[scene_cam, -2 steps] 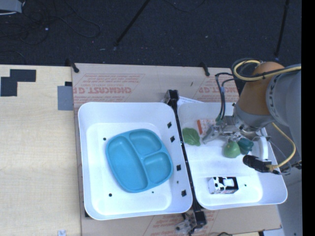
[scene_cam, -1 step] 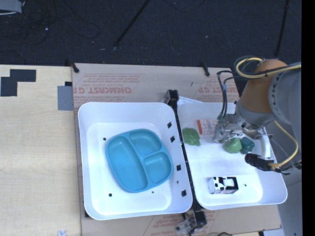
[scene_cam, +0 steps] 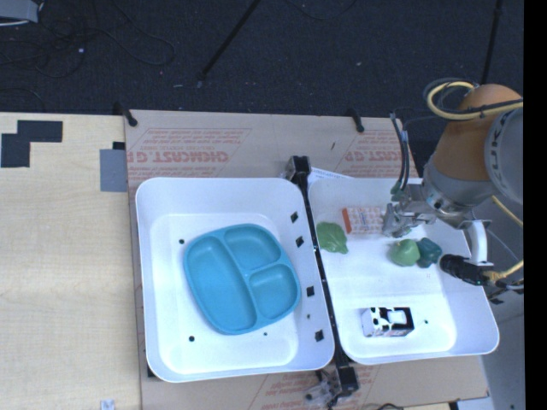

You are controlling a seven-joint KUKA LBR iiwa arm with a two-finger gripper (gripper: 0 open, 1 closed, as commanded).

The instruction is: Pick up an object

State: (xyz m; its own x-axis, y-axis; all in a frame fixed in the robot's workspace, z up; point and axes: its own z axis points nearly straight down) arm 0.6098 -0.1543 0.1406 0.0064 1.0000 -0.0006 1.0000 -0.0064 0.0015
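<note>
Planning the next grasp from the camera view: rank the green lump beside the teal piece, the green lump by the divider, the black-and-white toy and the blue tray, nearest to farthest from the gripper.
1. Green lump beside the teal piece, right bin, just below the gripper.
2. Green lump by the divider, right bin's left edge.
3. Black-and-white toy, right bin's near side.
4. Blue tray, left bin.
</note>
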